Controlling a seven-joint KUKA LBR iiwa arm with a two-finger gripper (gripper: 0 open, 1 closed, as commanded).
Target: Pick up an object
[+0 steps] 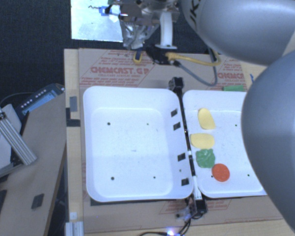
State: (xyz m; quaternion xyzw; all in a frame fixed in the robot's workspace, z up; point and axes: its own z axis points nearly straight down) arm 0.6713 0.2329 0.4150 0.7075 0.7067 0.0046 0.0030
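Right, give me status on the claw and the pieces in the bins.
Claw high beyond the bins' far edge, nothing seen between its fingers. Two yellow pieces, green piece, orange disc lie in right bin. Arm overhangs that bin.

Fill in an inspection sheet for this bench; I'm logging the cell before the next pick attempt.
Surface: two white bins side by side, left bin, right bin, on a printed board.
Job's things: in the right bin, two yellow pieces, a green piece, an orange disc.
Clutter: nothing seen.
Grippers: gripper raised past the bins' far edge, over the board; jaw state unclear.
Cables: yellow cable and grey cable on the board.
Surroundings: metal rail at left.
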